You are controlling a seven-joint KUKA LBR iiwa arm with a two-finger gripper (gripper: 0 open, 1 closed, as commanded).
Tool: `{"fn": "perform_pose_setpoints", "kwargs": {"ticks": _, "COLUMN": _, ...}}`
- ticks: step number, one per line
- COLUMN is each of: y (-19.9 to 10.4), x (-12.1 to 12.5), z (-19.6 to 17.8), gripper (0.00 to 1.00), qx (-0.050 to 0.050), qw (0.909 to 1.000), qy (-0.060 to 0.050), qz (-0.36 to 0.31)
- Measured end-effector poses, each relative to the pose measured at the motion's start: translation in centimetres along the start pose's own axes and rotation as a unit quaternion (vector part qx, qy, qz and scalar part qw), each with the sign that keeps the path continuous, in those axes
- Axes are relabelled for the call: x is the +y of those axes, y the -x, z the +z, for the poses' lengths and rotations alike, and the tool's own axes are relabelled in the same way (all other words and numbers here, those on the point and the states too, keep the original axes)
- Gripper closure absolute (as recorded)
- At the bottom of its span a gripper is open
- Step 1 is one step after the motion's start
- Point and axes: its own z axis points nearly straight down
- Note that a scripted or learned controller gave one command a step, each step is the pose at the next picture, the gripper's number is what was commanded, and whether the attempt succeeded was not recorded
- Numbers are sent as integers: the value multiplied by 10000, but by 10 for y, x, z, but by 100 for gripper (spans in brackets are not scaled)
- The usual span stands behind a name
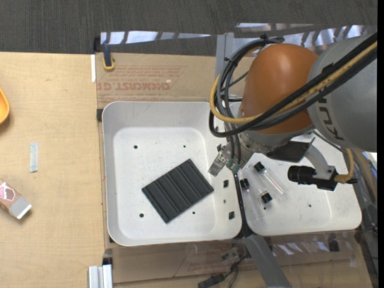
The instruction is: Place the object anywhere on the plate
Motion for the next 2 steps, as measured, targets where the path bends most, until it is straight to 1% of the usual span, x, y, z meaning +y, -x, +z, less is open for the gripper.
{"fn": "perform_pose_setpoints", "kwargs": {"ticks": 1, "y": -20, "x": 35, "z": -84, "gripper": 100, "qx": -10, "qw": 9985, "qy": 8, "qz": -541}}
{"fn": "perform_pose_setpoints", "kwargs": {"ticks": 2, "y": -42, "x": 11, "z": -43, "gripper": 100, "qx": 1, "qw": 9883, "qy": -1, "qz": -1528}}
